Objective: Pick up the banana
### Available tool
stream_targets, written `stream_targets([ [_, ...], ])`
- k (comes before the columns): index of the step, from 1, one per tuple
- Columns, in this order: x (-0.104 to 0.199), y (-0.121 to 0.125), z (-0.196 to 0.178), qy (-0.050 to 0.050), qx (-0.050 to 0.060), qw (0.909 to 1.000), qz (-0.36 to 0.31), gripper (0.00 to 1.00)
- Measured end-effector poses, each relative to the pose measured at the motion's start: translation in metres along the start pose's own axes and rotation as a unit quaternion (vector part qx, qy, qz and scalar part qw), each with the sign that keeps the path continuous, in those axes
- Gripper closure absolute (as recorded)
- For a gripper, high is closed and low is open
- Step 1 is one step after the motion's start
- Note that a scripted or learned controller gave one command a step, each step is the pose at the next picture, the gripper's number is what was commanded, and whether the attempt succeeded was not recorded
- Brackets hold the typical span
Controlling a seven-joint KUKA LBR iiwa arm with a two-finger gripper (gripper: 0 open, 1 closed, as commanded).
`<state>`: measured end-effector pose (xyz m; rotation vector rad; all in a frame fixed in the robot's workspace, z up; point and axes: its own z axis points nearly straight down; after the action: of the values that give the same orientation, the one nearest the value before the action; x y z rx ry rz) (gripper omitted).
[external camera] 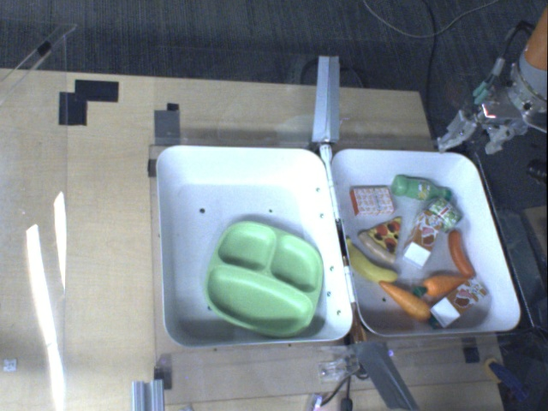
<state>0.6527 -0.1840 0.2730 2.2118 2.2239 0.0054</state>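
Observation:
The yellow banana (370,265) lies in the right bin (492,229), near its left wall, just below a pizza slice toy (381,236). My gripper (473,137) hangs beyond the bin's far right corner, well away from the banana. Its fingers are spread open with nothing between them. The orange band of the arm shows at the view's upper right edge.
The right bin also holds a cracker box (372,201), a green bottle (417,187), a snack packet (437,218), a sausage (460,253) and two carrots (407,300). A green divided plate (267,276) sits in the left bin (184,229). A metal post (326,101) stands between the bins.

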Motion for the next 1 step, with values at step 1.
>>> stream_targets([
  [1,-0.0214,-0.0376,0.0880,0.000,0.000,0.9997,-0.023,0.00],
])
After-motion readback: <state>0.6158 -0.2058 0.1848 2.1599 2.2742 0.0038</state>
